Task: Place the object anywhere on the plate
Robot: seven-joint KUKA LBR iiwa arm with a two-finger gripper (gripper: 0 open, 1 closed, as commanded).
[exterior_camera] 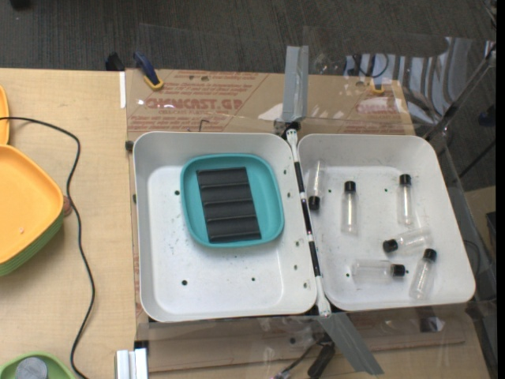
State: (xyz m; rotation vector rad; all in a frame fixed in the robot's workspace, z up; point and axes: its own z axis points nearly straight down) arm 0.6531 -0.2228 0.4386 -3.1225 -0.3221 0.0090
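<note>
A teal square plate [271, 204] lies in the left bin [158, 235], toward its back. A dark ribbed rectangular insert [228, 204] sits in the middle of the plate. Several clear plastic vials with black caps lie scattered in the right bin [442, 212]: one [348, 205] near the middle, one [405, 196] at the back right, one [313, 185] against the left wall, and others [377, 271] along the front.
Orange and green dishes [24, 212] are stacked at the left on the wooden bench, with a black cable [79, 212] running beside them. Cardboard [205, 97] lies behind the bins. A clear panel and metal frame [442, 77] stand at the back right.
</note>
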